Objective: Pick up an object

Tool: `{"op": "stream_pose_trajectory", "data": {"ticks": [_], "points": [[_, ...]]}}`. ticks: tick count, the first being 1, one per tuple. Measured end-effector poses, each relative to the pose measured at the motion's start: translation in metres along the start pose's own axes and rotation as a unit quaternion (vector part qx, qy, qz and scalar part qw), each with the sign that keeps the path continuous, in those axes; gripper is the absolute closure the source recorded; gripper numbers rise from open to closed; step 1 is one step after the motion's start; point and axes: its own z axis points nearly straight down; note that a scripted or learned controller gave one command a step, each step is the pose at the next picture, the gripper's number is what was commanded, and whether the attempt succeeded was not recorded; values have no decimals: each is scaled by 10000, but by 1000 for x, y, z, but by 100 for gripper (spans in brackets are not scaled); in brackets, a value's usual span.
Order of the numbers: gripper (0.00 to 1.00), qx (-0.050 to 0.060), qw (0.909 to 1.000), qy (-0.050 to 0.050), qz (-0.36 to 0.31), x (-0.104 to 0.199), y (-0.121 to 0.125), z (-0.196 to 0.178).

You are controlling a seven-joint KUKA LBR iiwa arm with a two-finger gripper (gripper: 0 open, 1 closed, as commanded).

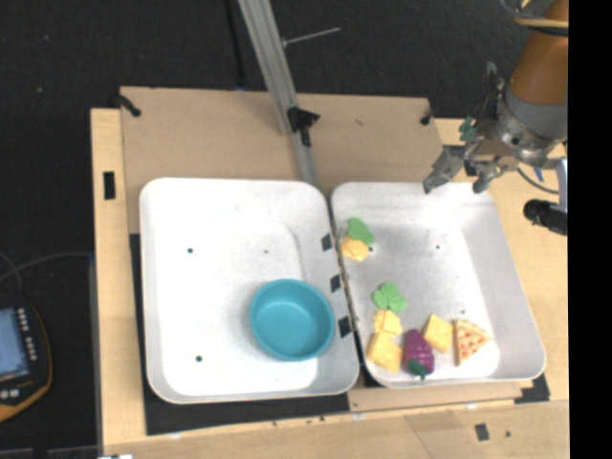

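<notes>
My gripper (457, 182) hangs over the far right corner of the right bin (478, 237), its two fingers spread open with nothing between them. Small toy foods lie in that bin: a yellow and green piece (356, 241) near the left wall, a green leafy piece (388, 297), yellow blocks (385, 342), a purple grape cluster (418, 351), a yellow cube (438, 332) and a pizza slice (468, 338) near the front. A teal bowl (291, 318) sits in the left bin (220, 237).
A grey metal pole (273, 65) rises slantwise from behind the bins' shared edge. The bins rest on a tan board (210, 132). A handheld pendant (19, 352) lies at the far left.
</notes>
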Motion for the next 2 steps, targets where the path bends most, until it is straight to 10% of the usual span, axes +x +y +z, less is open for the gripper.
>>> {"op": "stream_pose_trajectory", "data": {"ticks": [2], "points": [[0,19,10000,-3,-5,5,1,44]]}}
